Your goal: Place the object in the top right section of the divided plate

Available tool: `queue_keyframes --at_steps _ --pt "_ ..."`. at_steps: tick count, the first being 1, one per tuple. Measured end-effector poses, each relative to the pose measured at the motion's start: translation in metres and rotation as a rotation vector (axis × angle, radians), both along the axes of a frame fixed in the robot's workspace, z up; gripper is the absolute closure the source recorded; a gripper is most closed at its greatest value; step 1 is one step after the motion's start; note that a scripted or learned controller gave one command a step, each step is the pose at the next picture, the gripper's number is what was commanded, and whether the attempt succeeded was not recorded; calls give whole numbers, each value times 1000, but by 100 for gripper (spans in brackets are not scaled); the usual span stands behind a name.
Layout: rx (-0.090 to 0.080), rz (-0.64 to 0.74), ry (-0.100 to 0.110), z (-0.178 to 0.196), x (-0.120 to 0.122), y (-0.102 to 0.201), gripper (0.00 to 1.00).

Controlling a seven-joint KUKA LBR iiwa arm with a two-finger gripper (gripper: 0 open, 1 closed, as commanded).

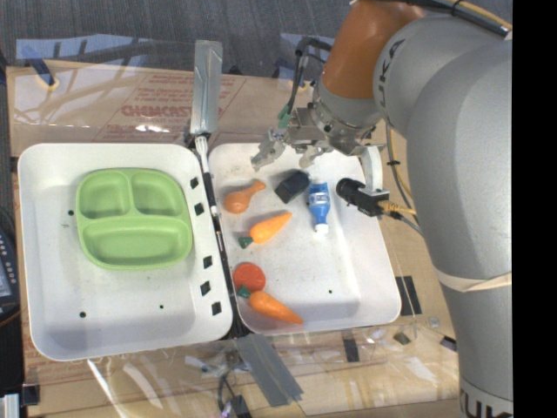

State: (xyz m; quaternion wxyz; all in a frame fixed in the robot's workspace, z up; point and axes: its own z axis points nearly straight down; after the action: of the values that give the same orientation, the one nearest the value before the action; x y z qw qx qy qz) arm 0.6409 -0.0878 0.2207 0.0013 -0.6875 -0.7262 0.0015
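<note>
A green divided plate [133,216] lies in the left bin, with two small sections at the top and one long section below, and nothing in any of them. My gripper [287,155] hangs over the far edge of the right bin, open, with nothing between its fingers. Just below it lie a small black block [292,185] and a blue and white tube [319,205]. A brown drumstick [244,197] sits to the left of the block.
The right bin [365,277] also holds an orange carrot [270,227] in the middle, a red tomato [250,276] and a second carrot [274,307] near the front left corner. A grey divider wall [206,103] runs between the bins.
</note>
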Motion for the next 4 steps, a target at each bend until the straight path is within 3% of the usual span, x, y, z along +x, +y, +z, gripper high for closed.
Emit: queue_keyframes --at_steps 1,2,3,4 --pt "1 269 2 -31 15 116 0" --pt "0 275 4 -23 16 116 100" --pt "4 926 1 -26 16 114 100" --pt "-1 977 -6 63 -1 56 100"
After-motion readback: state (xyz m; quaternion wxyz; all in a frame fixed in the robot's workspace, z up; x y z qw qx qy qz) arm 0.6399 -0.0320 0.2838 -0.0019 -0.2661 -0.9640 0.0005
